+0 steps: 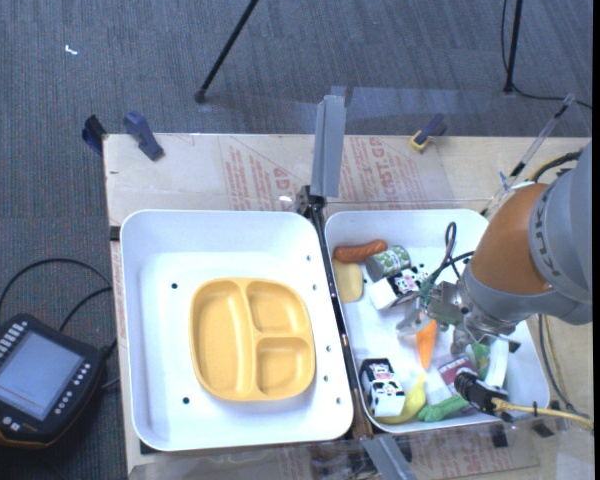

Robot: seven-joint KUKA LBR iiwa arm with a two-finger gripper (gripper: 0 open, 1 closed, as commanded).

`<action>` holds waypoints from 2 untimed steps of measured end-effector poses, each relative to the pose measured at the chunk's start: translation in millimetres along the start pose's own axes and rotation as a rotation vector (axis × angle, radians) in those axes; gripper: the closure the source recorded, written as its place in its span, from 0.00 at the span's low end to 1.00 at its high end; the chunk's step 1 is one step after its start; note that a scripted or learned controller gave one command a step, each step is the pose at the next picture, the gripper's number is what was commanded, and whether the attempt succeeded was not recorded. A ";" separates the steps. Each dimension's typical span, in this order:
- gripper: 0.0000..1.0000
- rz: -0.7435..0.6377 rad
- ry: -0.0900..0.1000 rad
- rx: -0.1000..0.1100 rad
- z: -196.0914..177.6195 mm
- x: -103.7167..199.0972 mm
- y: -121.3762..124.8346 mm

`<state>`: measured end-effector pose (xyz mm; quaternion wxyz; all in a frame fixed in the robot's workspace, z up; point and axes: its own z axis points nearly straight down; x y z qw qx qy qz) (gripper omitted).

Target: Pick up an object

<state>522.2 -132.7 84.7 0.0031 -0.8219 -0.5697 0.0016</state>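
Carrot (426, 341) (tapered, smooth orange) beneath end effector (442, 313).

Single fixed camera, mounted above the worktop (230, 173), looking down at a slant. The far edge of the worktop sits in the upper half of the picture, the near edge runs along the bottom. Both white bins are in shot side by side: left bin (150, 268) whole, right bin (355, 230) partly covered by the arm (540, 248), which enters from the right edge. Range is moderate: beyond the worktop, grey carpet (130, 38) and tripod legs (230, 38) fill the top; a handheld control pad (35, 373) lies on the floor at lower left.
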 end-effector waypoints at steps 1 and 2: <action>1.00 0.004 0.001 0.004 -7.4 -0.8 0.0; 1.00 -0.008 -0.002 -0.002 -115.4 13.8 -24.0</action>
